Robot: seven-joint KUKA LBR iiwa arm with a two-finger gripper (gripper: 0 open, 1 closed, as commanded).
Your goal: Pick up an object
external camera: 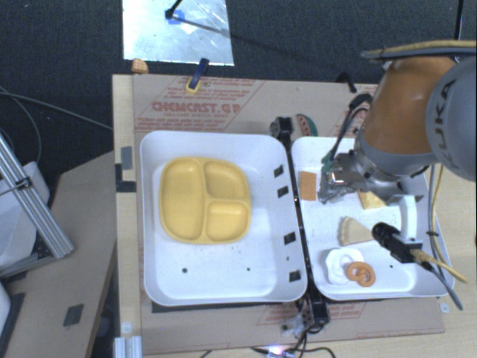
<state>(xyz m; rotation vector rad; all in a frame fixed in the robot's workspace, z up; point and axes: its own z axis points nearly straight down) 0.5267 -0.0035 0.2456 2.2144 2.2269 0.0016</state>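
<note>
The right bin (317, 278) holds several small items. An orange-brown flat block (307, 186) lies near its left wall. A tan wedge (353, 231) rests in the middle. A white egg-shaped piece (339, 263) sits at the front with an orange pretzel ring (363, 274) against it. A pale yellow piece (370, 199) peeks out from under the arm. My gripper (333, 184) hangs low over the bin, just right of the orange-brown block and above the wedge. The arm's body hides its tips.
The left bin (160, 274) carries a yellow divided plate (204, 199). Both bins stand on a cardboard sheet (223, 103). A blue and yellow clip (197, 76) and a shiny foil sheet (177, 19) lie behind them.
</note>
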